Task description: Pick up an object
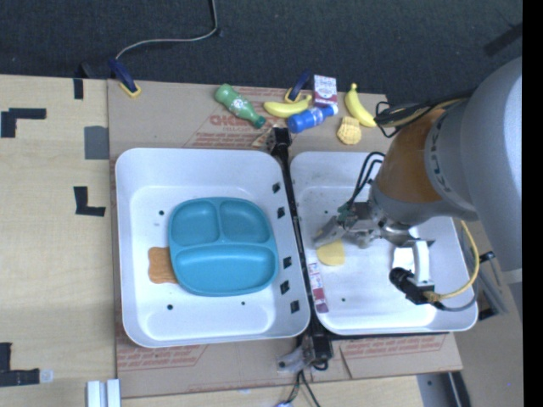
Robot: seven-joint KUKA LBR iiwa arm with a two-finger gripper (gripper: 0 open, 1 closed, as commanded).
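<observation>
In the right bin (373,316), left of centre, the gripper (333,230) is low over the floor, its dark fingers splayed somewhat apart with nothing between them. The nearest candidate for pick-up, a small pale yellow piece (332,253), lies just below and very slightly left of the fingertips in the frame, flat on the bin floor. It is close beside them, though contact cannot be confirmed. The piece is a squat oval, its longer axis running roughly left to right. Judged from this, the coming move calls for a short shift toward the lower edge of the frame, then a descent.

Obstructions: the black divider (293,227) between the bins and the right bin's left wall stand near the piece on its left side, leaving limited room for a finger there. A small red-and-white packet (316,285) lies below it against that wall.

Elsewhere: the left bin (136,227) holds a blue sectioned plate (223,246) over an orange flat piece (159,265). On the counter (51,227) above the bins lie a green bottle (239,105), two bananas (360,107), a blue bottle (306,119), and a small carton (325,89), all well apart from the gripper.
</observation>
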